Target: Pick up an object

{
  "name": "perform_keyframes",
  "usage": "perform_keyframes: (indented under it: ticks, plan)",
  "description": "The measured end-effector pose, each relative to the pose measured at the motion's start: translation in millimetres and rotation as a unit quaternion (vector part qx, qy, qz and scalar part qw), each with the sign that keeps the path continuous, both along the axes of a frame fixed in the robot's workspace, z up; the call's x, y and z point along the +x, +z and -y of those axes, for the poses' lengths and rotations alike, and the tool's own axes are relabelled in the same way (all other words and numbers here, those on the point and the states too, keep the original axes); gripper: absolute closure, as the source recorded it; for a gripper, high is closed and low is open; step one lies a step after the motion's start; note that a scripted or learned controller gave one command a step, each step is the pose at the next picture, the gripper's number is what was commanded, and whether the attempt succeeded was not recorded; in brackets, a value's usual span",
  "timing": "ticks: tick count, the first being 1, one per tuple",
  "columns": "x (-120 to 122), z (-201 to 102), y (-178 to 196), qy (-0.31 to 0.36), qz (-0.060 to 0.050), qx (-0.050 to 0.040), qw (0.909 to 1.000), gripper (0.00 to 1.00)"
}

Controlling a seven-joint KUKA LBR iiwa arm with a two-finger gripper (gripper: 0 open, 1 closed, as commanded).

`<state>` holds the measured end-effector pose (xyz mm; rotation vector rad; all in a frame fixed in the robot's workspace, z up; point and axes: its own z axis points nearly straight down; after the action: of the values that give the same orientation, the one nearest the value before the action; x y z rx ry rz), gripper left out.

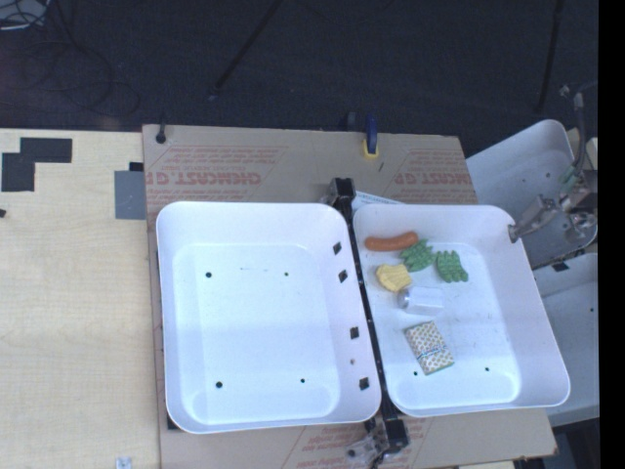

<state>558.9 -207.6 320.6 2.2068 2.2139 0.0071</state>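
A toy hot dog (391,241), green pieces (435,261), a yellow piece (394,278), a clear cup (422,301) and a patterned packet (430,347) lie in the right bin (542,360). The gripper (532,223) waits at its far rim; whether it is wide or narrow cannot be told. All look light; the flat, stiff-looking packet seems best pinched across its short sides.

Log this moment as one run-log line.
claw: over right bin's right rim, holding nothing | right bin: hot dog, two green pieces, yellow piece, patterned packet | pick: not started
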Motion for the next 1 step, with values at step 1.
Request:
perform_keyframes:
  ticks: [1]
  plan:
    - [-3.1, -1.6, 2.1, 0.001, -0.008, 0.0036, 1.0, 1.0]
